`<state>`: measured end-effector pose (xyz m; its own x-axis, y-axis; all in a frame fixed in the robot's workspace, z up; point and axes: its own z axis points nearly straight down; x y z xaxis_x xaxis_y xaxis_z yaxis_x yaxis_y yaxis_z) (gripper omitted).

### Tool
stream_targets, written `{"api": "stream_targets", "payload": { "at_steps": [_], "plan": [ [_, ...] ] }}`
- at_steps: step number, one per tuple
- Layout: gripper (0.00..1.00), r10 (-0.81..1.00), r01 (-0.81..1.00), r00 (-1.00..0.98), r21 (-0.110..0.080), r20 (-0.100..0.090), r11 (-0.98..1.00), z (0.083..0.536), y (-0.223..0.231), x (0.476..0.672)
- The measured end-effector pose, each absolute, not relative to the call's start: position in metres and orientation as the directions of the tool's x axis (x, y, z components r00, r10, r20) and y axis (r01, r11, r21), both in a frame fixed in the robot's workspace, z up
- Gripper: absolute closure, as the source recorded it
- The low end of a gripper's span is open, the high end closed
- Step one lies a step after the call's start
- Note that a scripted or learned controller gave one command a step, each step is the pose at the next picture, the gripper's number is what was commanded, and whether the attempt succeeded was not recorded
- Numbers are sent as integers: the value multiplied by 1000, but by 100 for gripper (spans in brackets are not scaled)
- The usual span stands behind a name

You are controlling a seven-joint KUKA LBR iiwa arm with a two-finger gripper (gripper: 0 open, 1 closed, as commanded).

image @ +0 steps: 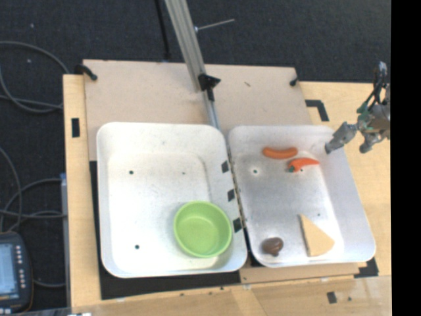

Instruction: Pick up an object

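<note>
So, working out from the seam between the 2 shallow white plastic bins: well left of it, low in the left bin (118, 176), sits a lime green round plastic bowl (202, 228). Just right of the seam near the front there's a small brown roundish lump (273, 245), with a tan cheese-like wedge (316, 237) beside it. Further right and toward the back, an orange sausage-shaped piece (279, 153) and a red-orange carrot-like toy with a green tip (302, 164) lie close together. The grey 2-finger gripper (352, 135) hangs farthest from the seam, over the right bin's (348, 196) back corner. Can't tell whether it's open. My worry: those 2 orange bits are so close that a descent could nudge 1 away or straddle both, and that corner wall could catch a finger.
</note>
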<state>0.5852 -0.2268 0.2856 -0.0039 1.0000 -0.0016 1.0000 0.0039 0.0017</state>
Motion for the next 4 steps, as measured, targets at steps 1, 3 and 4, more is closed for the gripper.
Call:
{"api": "stream_targets", "payload": {
  "at_steps": [1, 3, 4],
  "plan": [
    [0, 1000, 1000, -4, 1, -2, 4, 286, -227, 585],
    [0, 1000, 1000, -1, -3, -2, 1, 191, -224, 588],
    [0, 1000, 1000, 0, -3, -2, 0, 147, -223, 583]
  ]
}}
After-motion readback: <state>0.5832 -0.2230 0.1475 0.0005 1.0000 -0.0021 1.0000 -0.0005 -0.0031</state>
